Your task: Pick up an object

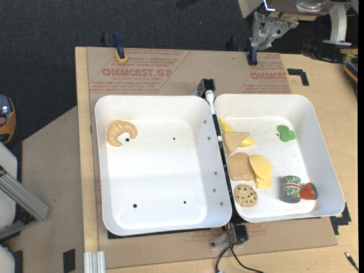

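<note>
Nearest me, at the near edge of the right bin [324, 152], I see a round cookie [245, 195], with a small green-banded can [290, 189] and a red piece [308, 192] just beside it to the right. Farther in lie a tan bread slice [239, 166] touching a yellow cheese wedge [261, 169], another tan-and-yellow piece [236, 139] beyond them, and a green item [286, 133] toward the far right. The left bin [153, 209] holds a croissant [121, 132] at its far left.

My gripper [263, 36] hangs high beyond the far edge of the tabletop [142, 67], well apart from everything; I cannot tell how it stands, and I see nothing held in it.

I judge this as the approach stage, with no object chosen by contact yet. The next move calls for bringing the arm near and down over one isolated target; the croissant or the green item looks easiest, since the stacked slices crowd each other.
</note>
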Motion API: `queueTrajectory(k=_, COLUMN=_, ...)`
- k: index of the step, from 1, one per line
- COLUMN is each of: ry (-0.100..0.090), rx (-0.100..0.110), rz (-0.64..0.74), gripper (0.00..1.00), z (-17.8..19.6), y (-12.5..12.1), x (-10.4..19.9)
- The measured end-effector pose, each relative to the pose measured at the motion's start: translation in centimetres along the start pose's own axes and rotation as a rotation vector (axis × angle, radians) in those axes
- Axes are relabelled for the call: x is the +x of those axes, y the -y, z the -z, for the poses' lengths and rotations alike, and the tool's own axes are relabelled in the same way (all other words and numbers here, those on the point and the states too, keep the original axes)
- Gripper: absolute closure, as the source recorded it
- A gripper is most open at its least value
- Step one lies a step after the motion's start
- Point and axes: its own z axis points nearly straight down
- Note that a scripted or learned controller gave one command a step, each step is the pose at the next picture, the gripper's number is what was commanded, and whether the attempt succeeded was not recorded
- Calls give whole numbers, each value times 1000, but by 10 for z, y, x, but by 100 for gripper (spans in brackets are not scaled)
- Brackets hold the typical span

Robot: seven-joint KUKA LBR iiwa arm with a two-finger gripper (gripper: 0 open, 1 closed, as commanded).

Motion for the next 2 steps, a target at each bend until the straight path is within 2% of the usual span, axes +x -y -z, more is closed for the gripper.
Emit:
queueTrajectory(k=1, ry=2, rx=1, rz=-5, gripper=100, z=51, y=0, x=-51)
queueTrajectory(k=2, ry=-2, rx=22, rz=6, gripper=100, z=-85, y=21, x=40)
